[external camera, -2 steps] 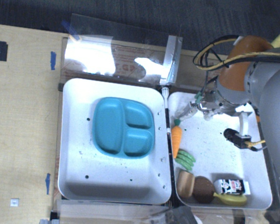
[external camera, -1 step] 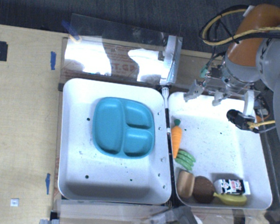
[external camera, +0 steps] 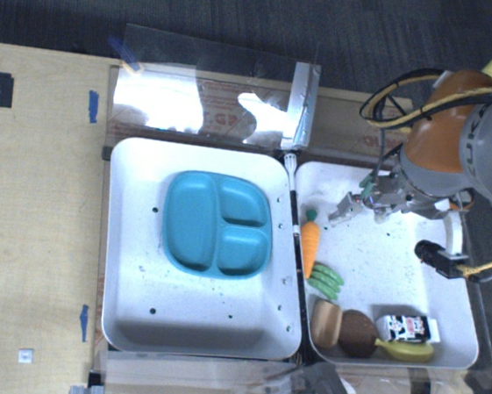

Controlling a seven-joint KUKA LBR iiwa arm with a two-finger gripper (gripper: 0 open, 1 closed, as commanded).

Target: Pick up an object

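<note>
The toy carrot (external camera: 308, 246) is seen lying against the left wall of the right bin (external camera: 460, 335), near the end effector (external camera: 351, 208), whose grip cannot be told, and a descent there could be fouled by that wall.

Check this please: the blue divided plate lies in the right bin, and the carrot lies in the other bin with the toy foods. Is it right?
Not quite. The camera view shows the blue divided plate in the left bin; the carrot lies in the other bin with the toy foods.
</note>
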